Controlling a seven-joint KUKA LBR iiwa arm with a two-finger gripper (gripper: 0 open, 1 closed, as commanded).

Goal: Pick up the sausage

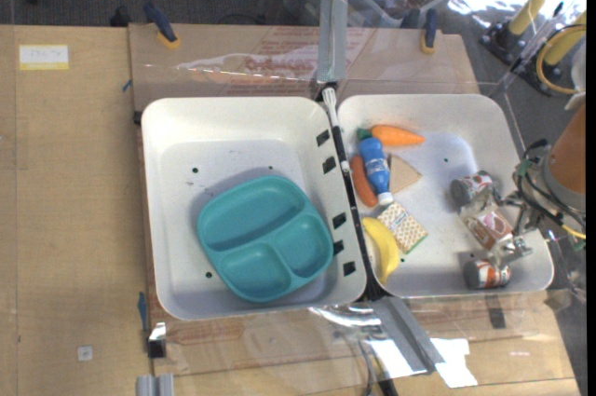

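The slim reddish-orange sausage [361, 181] lay in the right shallow white bin [484, 116]. It was just beside the small blue plastic bottle with a white label [375, 165], on the side of that bottle facing the left shallow white bin [177, 138], and ran roughly parallel to the bottle. Beyond the bottle's cap end lay an orange carrot-shaped toy [398, 137]. A flat tan triangular piece [404, 172] sat on the bottle's other side from the sausage. Past the bottle's base, toward the near edge of the worktop [65, 198], were a yellow banana [380, 246] and a square patterned packet [403, 226]. A teal divided plastic plate [264, 238] sat in the left bin, well apart from the bottle.

The grey arm's end effector [518, 236] hung well apart from the bottle, on the far side from the sausage, among a few small tins and wrappers. Whether it was wide or narrow could not be told, and nothing could be seen held in it.
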